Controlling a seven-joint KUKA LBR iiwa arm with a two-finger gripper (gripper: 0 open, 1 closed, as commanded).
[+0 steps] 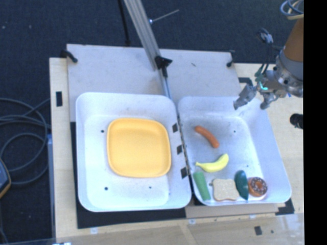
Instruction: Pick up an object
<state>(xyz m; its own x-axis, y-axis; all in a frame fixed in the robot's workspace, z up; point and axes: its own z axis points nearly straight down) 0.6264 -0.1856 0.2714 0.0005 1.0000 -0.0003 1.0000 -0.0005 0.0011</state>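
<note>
Overhead, the gripper point(254, 100) hung at the upper right of the frame, above the top right corner of the right bin point(265, 142), with its two fingers spread apart and nothing between them. It touched nothing. No one object was named by the task, so the nearest candidate seemed the sausage point(206, 136), which lay in the upper middle of that bin, down and to the left of the gripper and well apart from it. Its long axis ran on a slant from upper left to lower right. A grasp would probably need the fingers turned to close across that slant.

Lower in the same bin lay a banana point(213, 163), and along the bottom edge sat a green stick point(201, 185), a bread slice point(225, 189), a dark green piece point(241, 184) and a donut point(257, 186), close together. In the left bin point(92, 111) a yellow plate point(138, 147) sat in the middle.
</note>
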